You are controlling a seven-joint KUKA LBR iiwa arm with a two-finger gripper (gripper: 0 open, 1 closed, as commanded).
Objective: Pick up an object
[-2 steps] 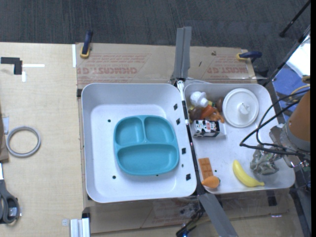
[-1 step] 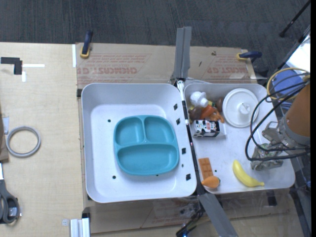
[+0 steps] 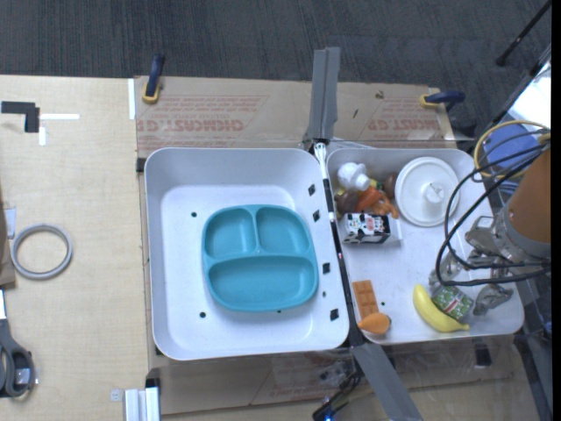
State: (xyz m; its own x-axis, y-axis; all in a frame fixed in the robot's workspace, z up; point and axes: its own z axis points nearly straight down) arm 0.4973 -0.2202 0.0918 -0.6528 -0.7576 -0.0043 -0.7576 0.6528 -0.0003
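My gripper [image 3: 471, 286] is low over the front right corner of the right bin [image 3: 412, 327], with black cables looping around its wrist. A small green packet [image 3: 452, 304] lies right under its left side, touching a yellow banana [image 3: 431, 310]. I cannot tell whether the packet is held. Further left lie an orange wedge [image 3: 374, 324] and a brown waffle piece [image 3: 365, 296]. A black-and-white carton [image 3: 367, 227], a white toy [image 3: 352, 176], some orange-brown bits [image 3: 375, 199] and a white round lid [image 3: 427, 192] fill the back of that bin.
The left bin [image 3: 166, 261] holds a teal divided plate [image 3: 259, 257]. A grey tape ring [image 3: 40, 251] lies on the bench at the far left, with scissors [image 3: 16, 367] below it. Blue-and-yellow clamps [image 3: 155, 77] sit on the cardboard behind the bins.
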